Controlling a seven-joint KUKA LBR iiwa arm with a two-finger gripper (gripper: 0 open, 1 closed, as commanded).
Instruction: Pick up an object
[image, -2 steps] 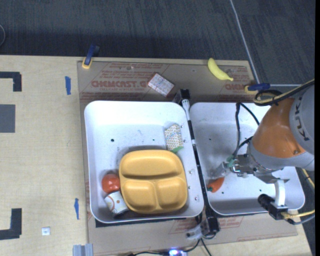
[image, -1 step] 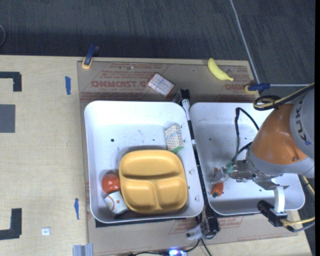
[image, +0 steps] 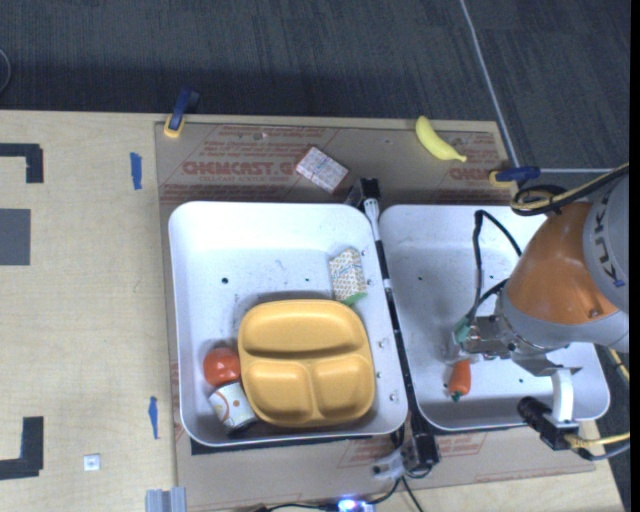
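One small orange carrot-shaped toy with a green tip lies in the right bin, near that bin's front-left part, standing out against the white floor. It points roughly front to back, green end toward the front wall. The gripper hangs directly above and just behind its upper end, so close that the two seem to meet, but the slanted view does not let me tell whether the toy sits between the claw's tips or merely below them; whether the claw is open or closed I cannot tell either. The grey wrist and the broad orange band of the arm fill the right side of this bin, with black cables looping over it.

In the left bin a large yellow compartment tray lies upside-up near the front, with three hollows. Tucked against its left edge are a red-orange round toy and, just in front of that, a white-and-orange cup-like object. Behind the tray's right corner a small patterned packet leans near the bin's right wall.

Outside the bins, on the brown cardboard behind them, lie a small checkered box and a yellow banana. Blue clamps hold the cardboard's corners to the bench.
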